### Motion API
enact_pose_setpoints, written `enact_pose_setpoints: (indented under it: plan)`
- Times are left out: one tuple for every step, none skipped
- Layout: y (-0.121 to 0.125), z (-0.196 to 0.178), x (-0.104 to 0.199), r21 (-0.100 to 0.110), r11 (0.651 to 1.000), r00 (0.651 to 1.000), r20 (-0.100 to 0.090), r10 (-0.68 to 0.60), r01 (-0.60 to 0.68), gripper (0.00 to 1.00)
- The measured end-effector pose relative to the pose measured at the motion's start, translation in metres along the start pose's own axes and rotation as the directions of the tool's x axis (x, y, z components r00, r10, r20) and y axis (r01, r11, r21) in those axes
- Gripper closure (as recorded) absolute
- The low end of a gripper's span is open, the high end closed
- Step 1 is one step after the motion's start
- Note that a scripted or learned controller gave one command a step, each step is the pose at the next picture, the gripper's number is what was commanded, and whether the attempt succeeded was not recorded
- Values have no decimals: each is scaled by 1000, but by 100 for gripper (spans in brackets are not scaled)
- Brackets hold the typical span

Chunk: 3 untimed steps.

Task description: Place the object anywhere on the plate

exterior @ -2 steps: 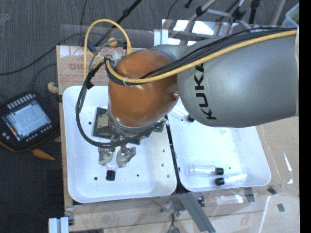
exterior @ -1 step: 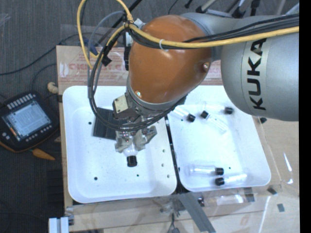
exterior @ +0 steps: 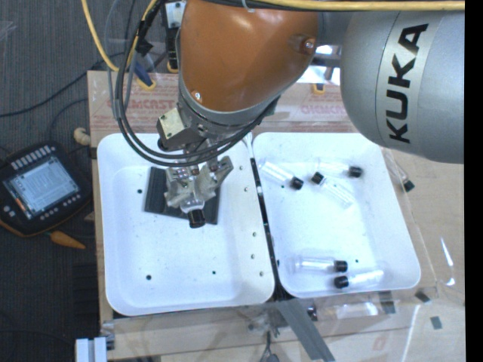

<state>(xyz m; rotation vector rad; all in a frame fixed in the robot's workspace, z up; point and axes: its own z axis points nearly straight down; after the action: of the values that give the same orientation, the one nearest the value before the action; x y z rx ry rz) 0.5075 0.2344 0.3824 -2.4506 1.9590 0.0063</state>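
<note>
arm [exterior: 249, 44] reaching down, gripper [exterior: 193, 194] over plate [exterior: 160, 191]

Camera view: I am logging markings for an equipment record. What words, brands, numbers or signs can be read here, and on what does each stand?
"KUKA": black capitals running down the grey arm at upper right.
Reddish print on the bench edge behind the bins: too blurred to read.
Screen of the handheld pendant at left: too small to read.
The small vials in the right bin: no readable label.
</note>
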Motion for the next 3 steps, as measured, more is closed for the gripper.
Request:
enact_pose_setpoints:
  plan:
    - [0,0,0,0,1000,1000,0,0,0,0]
    - [-1,-9,-2,-1,1000,1000,6,2,-2,100]
    - [-42,-51,9,-1,927,927,1,-375,375,100]
